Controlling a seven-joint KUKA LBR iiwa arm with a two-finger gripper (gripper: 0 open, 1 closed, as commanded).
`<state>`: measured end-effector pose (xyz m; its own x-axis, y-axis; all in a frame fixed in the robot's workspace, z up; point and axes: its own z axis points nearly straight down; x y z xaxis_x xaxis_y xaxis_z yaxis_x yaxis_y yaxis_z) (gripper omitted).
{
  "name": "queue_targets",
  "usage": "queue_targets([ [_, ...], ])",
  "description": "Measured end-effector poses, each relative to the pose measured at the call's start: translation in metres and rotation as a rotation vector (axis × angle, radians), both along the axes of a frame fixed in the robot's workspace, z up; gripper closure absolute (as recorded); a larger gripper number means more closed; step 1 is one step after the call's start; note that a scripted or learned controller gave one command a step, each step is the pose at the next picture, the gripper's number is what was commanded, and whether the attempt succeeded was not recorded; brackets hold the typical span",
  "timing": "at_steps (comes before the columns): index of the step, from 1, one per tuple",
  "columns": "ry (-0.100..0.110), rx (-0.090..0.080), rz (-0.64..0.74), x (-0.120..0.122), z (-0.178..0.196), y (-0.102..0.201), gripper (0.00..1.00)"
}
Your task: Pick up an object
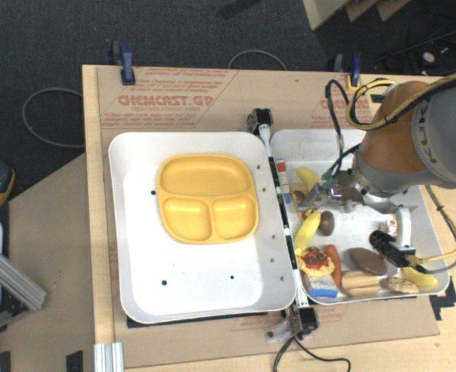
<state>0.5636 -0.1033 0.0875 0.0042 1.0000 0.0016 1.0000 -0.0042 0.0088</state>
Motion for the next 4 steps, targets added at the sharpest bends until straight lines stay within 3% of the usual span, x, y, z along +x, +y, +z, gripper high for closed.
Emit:
queue_targets([
  [1,-0.004,-0.004,0.001,-0.046,0.001,0.008,0.00],
  [2,-0.002,-0.002,0.001,-0.073,0.001,0.004,0.00],
  [3,0.001,-0.004,0.007,0.003,-0.001,-0.015,0.00],
  [4,0.002,-0.002,0.001,-0.058,0.000,-0.012,0.00],
])
